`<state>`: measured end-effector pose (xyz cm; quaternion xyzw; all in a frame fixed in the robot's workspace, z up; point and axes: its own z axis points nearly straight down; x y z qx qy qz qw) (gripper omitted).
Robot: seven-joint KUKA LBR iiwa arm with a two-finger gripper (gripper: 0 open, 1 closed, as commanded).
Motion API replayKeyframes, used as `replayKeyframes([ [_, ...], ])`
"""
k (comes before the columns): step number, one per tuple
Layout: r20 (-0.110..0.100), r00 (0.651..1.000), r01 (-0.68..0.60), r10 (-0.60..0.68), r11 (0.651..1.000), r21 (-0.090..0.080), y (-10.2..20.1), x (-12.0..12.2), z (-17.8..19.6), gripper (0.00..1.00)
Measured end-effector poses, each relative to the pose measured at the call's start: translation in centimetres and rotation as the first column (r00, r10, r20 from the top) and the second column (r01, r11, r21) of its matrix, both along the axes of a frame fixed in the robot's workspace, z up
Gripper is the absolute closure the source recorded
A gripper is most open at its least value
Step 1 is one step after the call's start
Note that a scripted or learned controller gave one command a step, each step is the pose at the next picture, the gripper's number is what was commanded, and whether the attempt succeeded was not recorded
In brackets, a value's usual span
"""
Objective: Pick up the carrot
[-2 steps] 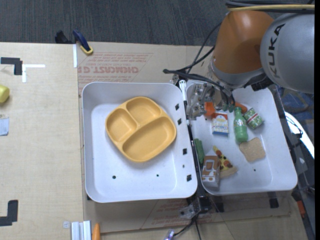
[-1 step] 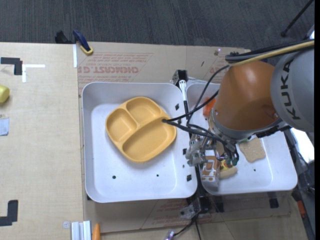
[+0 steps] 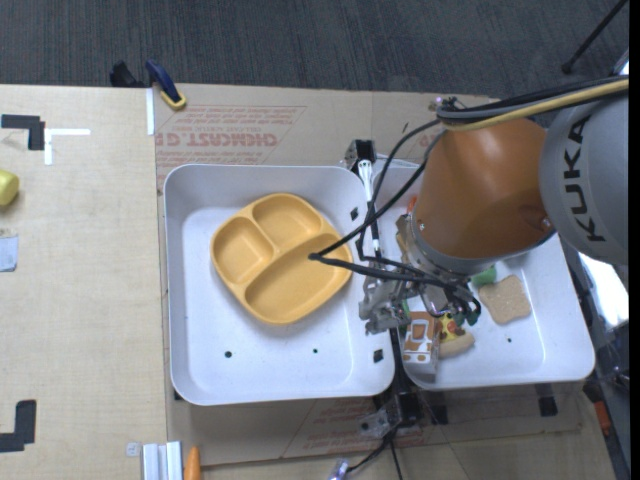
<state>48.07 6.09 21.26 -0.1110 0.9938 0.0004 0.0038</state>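
My gripper (image 3: 385, 308) hung low over the left part of the right bin (image 3: 560, 353), close to the wall that divides it from the left bin (image 3: 190, 368). From above, my orange band (image 3: 480, 193) and grey wrist covered most of it, and I could not tell how it stood or whether anything was in it. An orange bit (image 3: 448, 320) showed just right of the gripper, among the clutter under my wrist; it may have been the carrot, but it was too small and too hidden for me to be sure. Beside it, toward the near wall, lay a small printed carton (image 3: 418, 340), and to its right a pale, flat object (image 3: 456, 344). Further right sat a tan slice like bread or a sponge (image 3: 507, 299), with something green (image 3: 484, 276) touching its far edge.

In the left bin a yellow divided plate (image 3: 280, 258) with three compartments lay tilted toward the far right corner, well apart from my gripper. Black cables (image 3: 385, 183) ran from my wrist across the wall between the bins.

Both bins rested on a brown cardboard sheet (image 3: 235, 128) printed with red lettering, laid over a pale wooden bench (image 3: 80, 298). On the bench's left edge sat a yellow object (image 3: 7, 188). A blue-and-yellow clamp (image 3: 165, 84) sat at the far edge, with dark carpet (image 3: 300, 18) beyond.
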Motion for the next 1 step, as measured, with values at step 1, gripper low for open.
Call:
replayKeyframes([
  [1, -0.006, 0.991, -0.130, 0.130, 0.991, -0.001, 3.93, 1.17, -6.43, 1.00],
])
